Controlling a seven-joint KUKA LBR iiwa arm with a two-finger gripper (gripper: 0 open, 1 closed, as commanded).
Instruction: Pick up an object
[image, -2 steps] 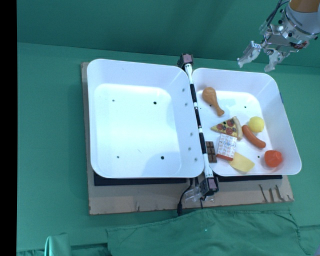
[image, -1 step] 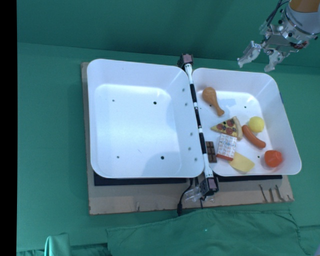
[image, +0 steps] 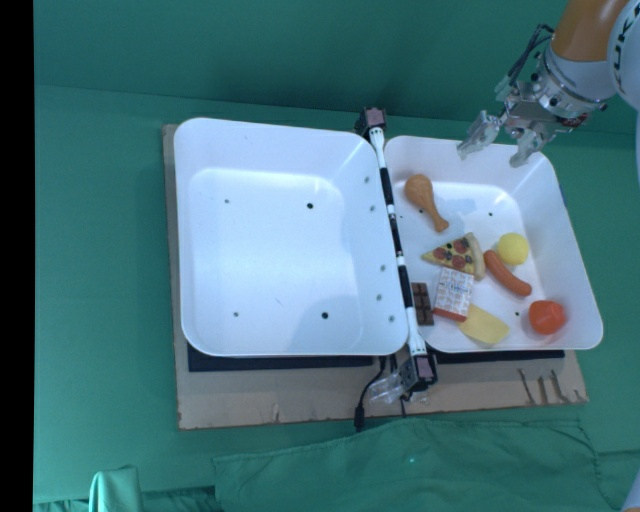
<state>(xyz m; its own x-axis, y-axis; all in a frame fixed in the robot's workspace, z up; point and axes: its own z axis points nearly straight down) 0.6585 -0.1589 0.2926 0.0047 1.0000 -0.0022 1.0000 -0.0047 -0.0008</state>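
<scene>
While the arm is reaching in from the right, nothing is being carried yet, so I judge this as the approach step before any grasp. Taking the black and white divider rod between the two bins as the landmark and going from left to right: to the left of the rod, the large shallow white plastic bin is lying with no objects in it. Just to the right of the rod, the second shallow white bin is holding all the toy food. Nearest the rod are sitting the small brown chocolate bar and the tan plastic chicken drumstick. Further right of the rod are lying the triangular pizza slice with red toppings, a printed white card, the yellow cheese wedge, the orange sausage, the small yellow ball and the round orange-red tomato.

Farthest from the rod, the silver two-finger gripper is hovering above the far rim of this bin, its fingers spread apart and gripping nothing. The drumstick seems the nearest candidate. The next move is probably calling for coming towards the rod, lowering over one piece, then closing.
</scene>
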